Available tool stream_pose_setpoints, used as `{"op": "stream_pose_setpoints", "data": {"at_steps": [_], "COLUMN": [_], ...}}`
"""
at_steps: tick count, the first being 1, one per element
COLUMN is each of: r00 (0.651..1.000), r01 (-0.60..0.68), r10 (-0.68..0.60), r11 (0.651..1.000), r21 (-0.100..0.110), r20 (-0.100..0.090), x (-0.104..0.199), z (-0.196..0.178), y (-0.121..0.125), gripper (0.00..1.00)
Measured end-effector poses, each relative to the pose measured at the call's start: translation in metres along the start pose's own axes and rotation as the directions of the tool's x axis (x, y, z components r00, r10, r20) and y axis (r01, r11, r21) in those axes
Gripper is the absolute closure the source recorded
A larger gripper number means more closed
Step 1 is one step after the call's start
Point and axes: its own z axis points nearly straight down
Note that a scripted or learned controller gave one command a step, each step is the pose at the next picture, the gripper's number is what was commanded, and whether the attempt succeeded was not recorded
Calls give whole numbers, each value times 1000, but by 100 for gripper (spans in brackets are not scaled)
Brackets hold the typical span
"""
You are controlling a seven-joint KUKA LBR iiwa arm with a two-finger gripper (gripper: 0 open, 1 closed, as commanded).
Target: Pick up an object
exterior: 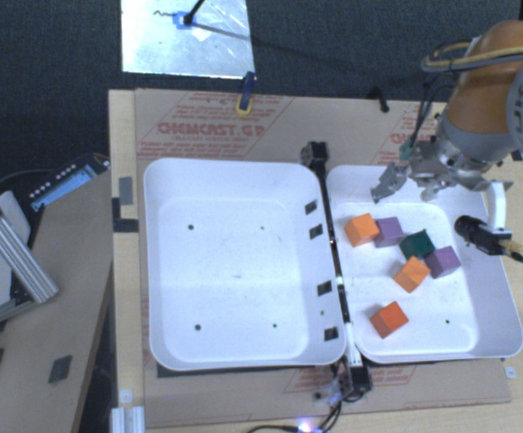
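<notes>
1. Grey arm with orange band, reaching in from the right and poised over the far edge of the right bin.
2. Claw, fingers spread apart and holding nothing; one finger low over the bin's far left corner, the other nearer the far wall.
3. Candidate objects, all in the right bin: orange block touching a purple block; dark green block just beside; second orange block and second purple block adjoining the green one; third orange block apart, toward the near edge.
4. Left bin, bearing no blocks.
5. Step in hand, by judgement: approach before the grasp, with no block yet between the fingers.
6. Next move, by judgement: shift toward the near side until centred over one block, then descent and closure. Nearest target: the orange block beside the purple one; crowding there likely to hinder finger placement. Lone orange block near the front edge probably easier, though farther off.
</notes>
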Motion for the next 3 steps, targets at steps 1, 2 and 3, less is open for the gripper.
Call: {"op": "stream_pose_setpoints", "data": {"at_steps": [1,2,3], "r00": [1000,1000,1000], "r01": [4,1,1], "r10": [-4,-1,-1], "r11": [1000,1000,1000], "r21": [-25,-27,-10], "r20": [7,9,2], "x": [-21,-27,10], "z": [96,104,121], "y": [-38,-67,-112], "gripper": [0,0,0]}}
